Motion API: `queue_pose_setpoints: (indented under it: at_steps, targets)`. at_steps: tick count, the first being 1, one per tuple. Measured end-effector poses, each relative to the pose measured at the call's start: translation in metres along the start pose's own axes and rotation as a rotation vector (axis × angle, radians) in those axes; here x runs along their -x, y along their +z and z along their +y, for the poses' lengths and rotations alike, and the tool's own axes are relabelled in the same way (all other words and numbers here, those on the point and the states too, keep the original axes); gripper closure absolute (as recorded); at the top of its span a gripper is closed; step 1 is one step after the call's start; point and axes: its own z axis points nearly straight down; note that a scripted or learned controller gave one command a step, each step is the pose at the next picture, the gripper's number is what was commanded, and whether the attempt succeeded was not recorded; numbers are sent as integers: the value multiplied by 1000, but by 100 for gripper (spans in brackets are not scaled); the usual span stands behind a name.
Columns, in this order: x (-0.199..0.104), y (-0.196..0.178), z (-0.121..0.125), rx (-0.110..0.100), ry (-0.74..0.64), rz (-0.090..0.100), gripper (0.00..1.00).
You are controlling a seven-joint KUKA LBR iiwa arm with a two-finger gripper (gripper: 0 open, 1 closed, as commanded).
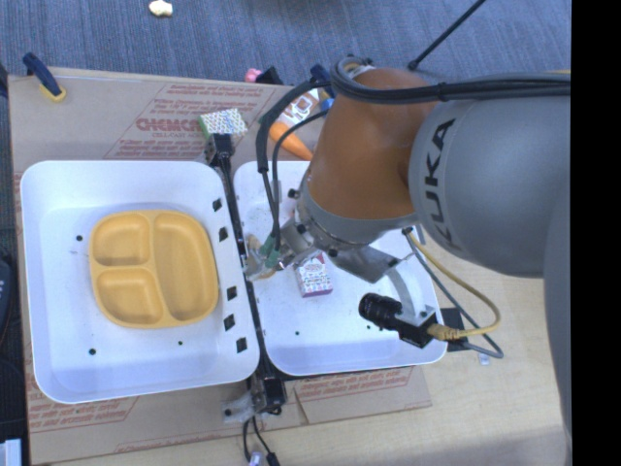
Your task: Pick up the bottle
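An orange bottle [294, 129] with a pale label lies at the far edge of the right bin [330, 357], mostly hidden behind the arm's orange band. The arm's wrist covers most of that bin from above. My gripper [268, 252] reaches down near the bin's left wall, well in front of the bottle, and the wrist hides most of it. A small greenish thing sits right at its tip, and I cannot tell if it is held.
A small pink and white carton [313, 278] lies in the middle of the right bin. The left bin [49, 357] holds a yellow divided tray [152, 267]. A patterned little box [222, 122] sits on the cardboard behind the bins. Cables trail at the right bin's near corner.
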Motion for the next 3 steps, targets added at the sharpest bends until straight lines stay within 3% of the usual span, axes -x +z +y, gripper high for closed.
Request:
queue_pose_setpoints:
  at_steps: [1, 2, 3]
  targets:
    - [-26, 73, 10, -5, 98, 2, 100]
    - [27, -37, -14, -1, 61, 0, 100]
    - [8, 90, -6, -5, 71, 3, 100]
